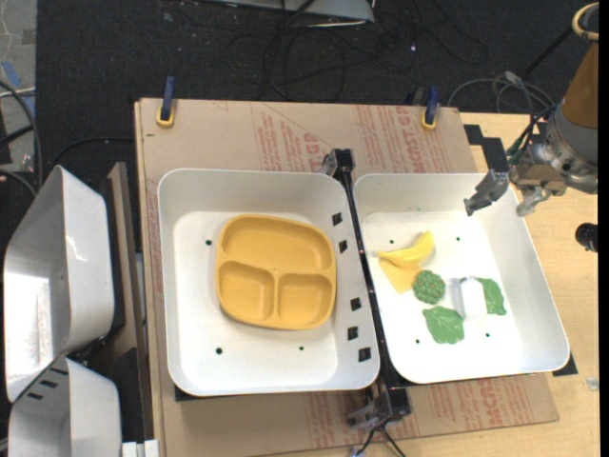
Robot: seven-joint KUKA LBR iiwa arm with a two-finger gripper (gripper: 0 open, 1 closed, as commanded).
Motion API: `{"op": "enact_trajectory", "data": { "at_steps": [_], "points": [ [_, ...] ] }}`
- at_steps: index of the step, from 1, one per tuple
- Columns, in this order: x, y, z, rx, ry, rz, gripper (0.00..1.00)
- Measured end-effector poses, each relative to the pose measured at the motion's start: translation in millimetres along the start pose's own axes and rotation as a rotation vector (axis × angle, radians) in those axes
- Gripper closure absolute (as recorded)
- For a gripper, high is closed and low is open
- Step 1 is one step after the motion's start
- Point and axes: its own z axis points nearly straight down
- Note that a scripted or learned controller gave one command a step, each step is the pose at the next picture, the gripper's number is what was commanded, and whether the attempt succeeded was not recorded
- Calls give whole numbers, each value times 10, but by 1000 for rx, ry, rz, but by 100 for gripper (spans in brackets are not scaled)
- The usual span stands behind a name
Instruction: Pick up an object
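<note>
In the right bin [533, 255], green leaf pieces [444, 325] and a small white block [471, 296] are lying nearest me, with a green broccoli-like ball [429, 287] and a yellow banana [407, 252] just beyond. The left bin [181, 255] is holding a yellow divided tray [277, 271]. Farther back, the gripper [507, 194] is hanging over the right bin's far rim, fingers spread, grasping nothing.

Glossy plastic tray [277, 271]; matt cardboard base [285, 131].
</note>
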Motion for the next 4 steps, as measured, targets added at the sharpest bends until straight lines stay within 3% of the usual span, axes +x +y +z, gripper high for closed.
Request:
{"op": "enact_trajectory", "data": {
  "at_steps": [1,4],
  "points": [
    [5,23,-74,-12,-3,-3,0],
    [-126,76,1306,-9,-2,1,0]
  ]
}}
